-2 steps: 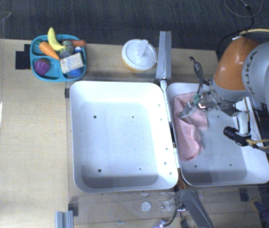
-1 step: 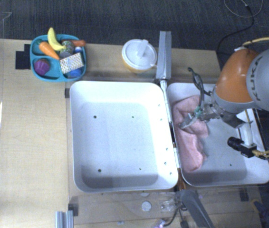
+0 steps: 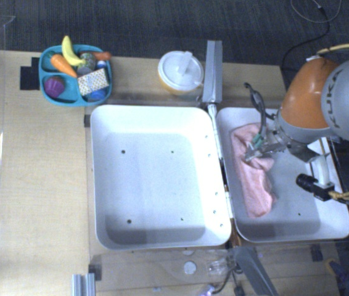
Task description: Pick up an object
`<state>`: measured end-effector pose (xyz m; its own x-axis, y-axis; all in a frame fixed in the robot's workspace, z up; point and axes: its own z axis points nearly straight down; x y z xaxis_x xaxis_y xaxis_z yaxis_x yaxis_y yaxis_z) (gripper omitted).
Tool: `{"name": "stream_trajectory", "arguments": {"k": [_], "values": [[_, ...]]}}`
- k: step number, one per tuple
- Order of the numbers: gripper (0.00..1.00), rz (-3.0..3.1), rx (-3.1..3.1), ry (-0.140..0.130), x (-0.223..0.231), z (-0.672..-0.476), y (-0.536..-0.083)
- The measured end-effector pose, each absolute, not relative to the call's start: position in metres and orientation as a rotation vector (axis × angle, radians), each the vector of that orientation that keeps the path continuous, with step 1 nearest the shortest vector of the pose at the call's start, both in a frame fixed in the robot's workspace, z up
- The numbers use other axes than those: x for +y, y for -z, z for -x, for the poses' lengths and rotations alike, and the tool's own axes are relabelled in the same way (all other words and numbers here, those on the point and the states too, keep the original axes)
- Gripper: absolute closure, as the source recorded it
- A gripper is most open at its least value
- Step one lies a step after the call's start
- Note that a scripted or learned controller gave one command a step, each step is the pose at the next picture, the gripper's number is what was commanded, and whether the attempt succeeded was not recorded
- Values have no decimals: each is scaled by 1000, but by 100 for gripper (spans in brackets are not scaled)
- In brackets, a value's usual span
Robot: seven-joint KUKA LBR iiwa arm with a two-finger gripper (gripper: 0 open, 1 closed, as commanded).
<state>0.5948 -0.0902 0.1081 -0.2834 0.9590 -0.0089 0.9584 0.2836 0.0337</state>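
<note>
Jaws' state unclear, gripper low against pink cloth in right bin.

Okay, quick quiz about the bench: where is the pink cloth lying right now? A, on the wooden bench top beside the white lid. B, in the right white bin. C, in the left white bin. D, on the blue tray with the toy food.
B: the pink cloth lies on the floor of the right white bin, along its left side, with the gripper at its upper end.
</note>
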Motion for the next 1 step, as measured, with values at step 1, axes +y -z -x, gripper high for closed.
{"name": "stream_trajectory", "arguments": {"k": [1], "values": [[100, -1585, 2702, -8, -58, -665, -187]]}}
